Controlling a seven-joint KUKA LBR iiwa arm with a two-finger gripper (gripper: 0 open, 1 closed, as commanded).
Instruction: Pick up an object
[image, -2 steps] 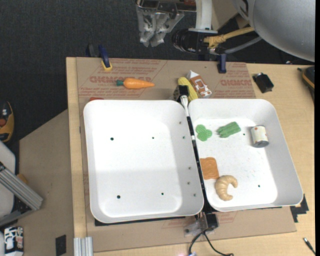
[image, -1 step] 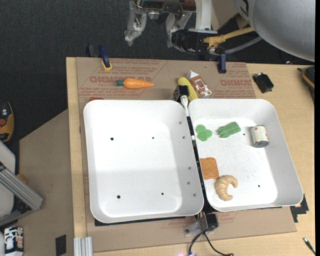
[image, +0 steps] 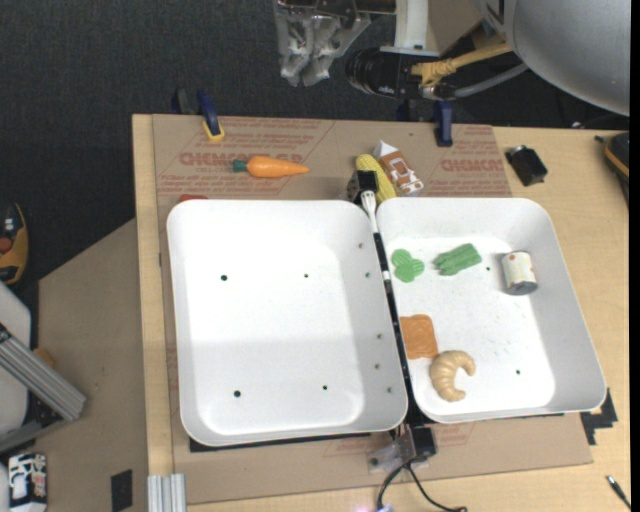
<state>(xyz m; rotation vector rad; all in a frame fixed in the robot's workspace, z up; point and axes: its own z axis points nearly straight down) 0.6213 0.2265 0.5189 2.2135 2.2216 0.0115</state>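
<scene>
- Gripper (image: 312, 48): high up, well beyond the far left corner of the right bin (image: 548, 330), out past the bench edge; too blurred to tell how far open, and nothing visibly held.
- Likeliest pick: croissant (image: 452, 375), lying near the right bin's near wall, toward its left side.
- Just beyond the croissant, deeper into the right bin: a flat orange-brown slab (image: 418, 335), close but seemingly not touching.
- Toward the right bin's far wall: a round green piece (image: 407, 266), a green block (image: 458, 259) and a small white can (image: 518, 272), well apart from one another.
- Outside the right bin, past its far left corner: a yellow corn cob (image: 368, 172) and a packet (image: 402, 172); farther left again, a carrot (image: 272, 167).
- Left bin (image: 270, 310) butting against the right bin's left wall.
- Probably a light toy: hollow or foam, slightly yielding, smooth enough to squirt out of a hard pinch.
- Best taken across the thick middle of the curve, not at the tapering horns.
- Can judged riskier: round, apt to roll. Slab too flat to get under.
</scene>
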